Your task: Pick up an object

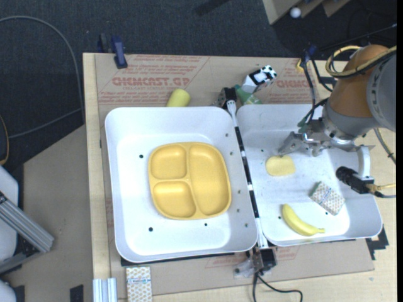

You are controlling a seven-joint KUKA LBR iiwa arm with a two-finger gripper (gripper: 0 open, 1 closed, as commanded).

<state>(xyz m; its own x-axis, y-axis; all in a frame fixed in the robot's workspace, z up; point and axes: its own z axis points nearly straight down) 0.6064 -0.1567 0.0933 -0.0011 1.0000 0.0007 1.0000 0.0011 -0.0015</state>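
Nearest to you, at the front of the right bin [371, 222], a banana [301, 221] lies on the white floor, its curve opening away from you. Just behind it and to the right sits a small patterned packet [328, 198], tilted, apart from the banana. Further back, near the middle of that bin, you have a pale yellow lump [280, 166] lying by itself.

In the left bin [123, 168] a yellow divided plate [189, 180] rests flat in the middle, three compartments facing up.

Behind the pale yellow lump and a little to its right, the gripper [302, 141] hangs low over the back part of the right bin, with the grey arm and its orange band [352, 99] reaching in from the right. You cannot tell from this angle whether its fingers are spread or closed, and nothing shows between them. The lump is near the gripper but apart from it.

Farthest back, on the cardboard beyond the bins, a small yellow cylinder [179, 97] lies just behind the left bin, and a black-and-white toy [261, 77] sits near the seam between the two bins
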